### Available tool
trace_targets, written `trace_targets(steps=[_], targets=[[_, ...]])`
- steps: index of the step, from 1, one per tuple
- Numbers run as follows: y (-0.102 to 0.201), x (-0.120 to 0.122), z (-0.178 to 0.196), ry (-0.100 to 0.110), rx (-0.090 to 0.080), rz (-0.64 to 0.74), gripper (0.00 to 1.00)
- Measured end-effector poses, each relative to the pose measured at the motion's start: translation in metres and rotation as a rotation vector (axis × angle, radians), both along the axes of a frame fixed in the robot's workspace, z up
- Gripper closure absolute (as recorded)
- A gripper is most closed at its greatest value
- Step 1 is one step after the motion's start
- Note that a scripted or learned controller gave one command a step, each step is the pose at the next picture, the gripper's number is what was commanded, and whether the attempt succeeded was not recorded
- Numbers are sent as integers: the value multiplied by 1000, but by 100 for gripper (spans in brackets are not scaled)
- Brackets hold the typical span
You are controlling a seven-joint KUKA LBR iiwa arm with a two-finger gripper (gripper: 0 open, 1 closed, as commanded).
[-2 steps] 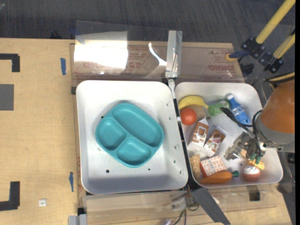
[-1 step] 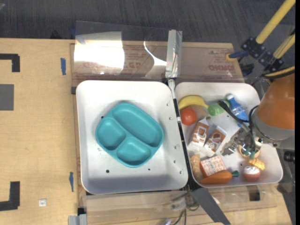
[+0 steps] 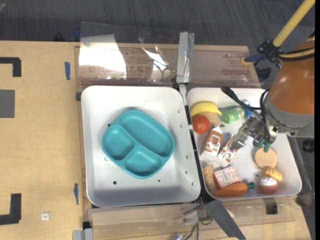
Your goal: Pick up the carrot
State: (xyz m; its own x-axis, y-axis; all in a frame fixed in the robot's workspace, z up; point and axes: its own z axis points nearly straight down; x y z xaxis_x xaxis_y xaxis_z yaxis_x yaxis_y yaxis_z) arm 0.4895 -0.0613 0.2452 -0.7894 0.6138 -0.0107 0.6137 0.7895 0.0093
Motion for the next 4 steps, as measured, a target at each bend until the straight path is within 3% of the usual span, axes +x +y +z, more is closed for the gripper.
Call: trace_targets(steps=[1, 2, 3, 4], targets=[[-52, -5, -136, 8, -6, 446, 100], [-20, -7, -59, 3, -10, 752, 100], [-60, -2, -16, 4, -15, 1225, 100], [-91, 11, -54, 11, -7, 1042, 100]])
